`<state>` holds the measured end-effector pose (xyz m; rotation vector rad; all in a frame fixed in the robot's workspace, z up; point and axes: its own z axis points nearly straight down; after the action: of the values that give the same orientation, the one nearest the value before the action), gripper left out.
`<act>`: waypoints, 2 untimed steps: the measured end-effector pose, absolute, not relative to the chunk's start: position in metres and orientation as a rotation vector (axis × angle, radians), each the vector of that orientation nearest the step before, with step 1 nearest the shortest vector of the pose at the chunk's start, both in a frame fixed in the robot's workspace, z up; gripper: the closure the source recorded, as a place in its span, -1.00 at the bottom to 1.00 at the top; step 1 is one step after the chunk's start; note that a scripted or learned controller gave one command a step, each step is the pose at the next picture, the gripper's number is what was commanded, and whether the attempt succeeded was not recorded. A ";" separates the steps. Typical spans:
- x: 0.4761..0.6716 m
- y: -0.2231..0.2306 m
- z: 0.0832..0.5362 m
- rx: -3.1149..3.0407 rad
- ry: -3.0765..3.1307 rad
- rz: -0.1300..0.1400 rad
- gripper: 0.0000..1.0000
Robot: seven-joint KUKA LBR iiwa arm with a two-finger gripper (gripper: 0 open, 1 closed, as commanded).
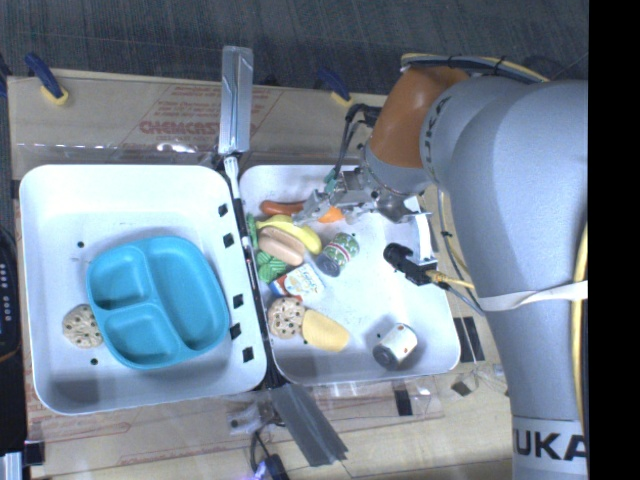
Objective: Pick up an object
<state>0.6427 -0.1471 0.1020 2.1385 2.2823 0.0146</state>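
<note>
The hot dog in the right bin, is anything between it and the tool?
Nothing visible lies between them. The tool hangs over the right bin's far end, just beyond the hot dog. A green-labelled can sits beside the hot dog, off that line.

Dark carpet floor [120, 13]; cardboard-covered bench [290, 103]; blue clamps [45, 76].

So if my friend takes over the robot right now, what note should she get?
Gripper: low over the far end of the right bin, above the toy food pile; whether it grips anything can't be seen.
Right bin: hot dog, banana, small can, cookie, yellow wedge, metal cup.
Left bin: blue divided plate, another cookie.
Done: nothing visibly lifted.
Left: grasp one object and raise it.
</note>
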 end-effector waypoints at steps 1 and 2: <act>0.633 -0.166 0.096 2.129 2.304 0.004 -1.00; 0.596 -0.158 0.091 2.199 2.248 -0.004 -1.00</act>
<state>0.5963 -0.1583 0.0913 2.1994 2.2480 -0.0045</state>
